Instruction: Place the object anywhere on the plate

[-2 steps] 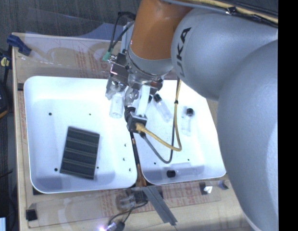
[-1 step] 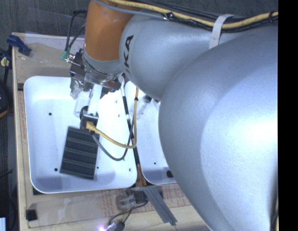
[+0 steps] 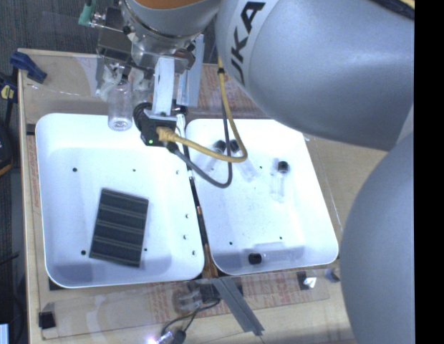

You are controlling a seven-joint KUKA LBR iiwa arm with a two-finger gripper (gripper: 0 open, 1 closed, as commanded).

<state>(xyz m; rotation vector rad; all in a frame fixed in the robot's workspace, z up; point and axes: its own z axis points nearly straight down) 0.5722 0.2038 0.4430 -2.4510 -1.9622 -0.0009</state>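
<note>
A dark ribbed rectangular plate (image 3: 120,226) lies flat in the front left part of the left bin (image 3: 57,192). My gripper (image 3: 120,92) hangs over that bin's back edge, well behind the plate. It is shut on a small clear vial (image 3: 120,113), which points down from between the pale fingers (image 3: 107,81). The vial's round end sits just above the bin's back rim. The wrist and a looping yellow and black cable (image 3: 208,156) hide the area beside it.
The right bin (image 3: 308,221) holds a clear vial with a dark cap (image 3: 280,176), another dark-capped piece (image 3: 225,147) near its back left, and a small black item (image 3: 255,258) at the front. The big grey arm (image 3: 329,56) covers the upper right.
</note>
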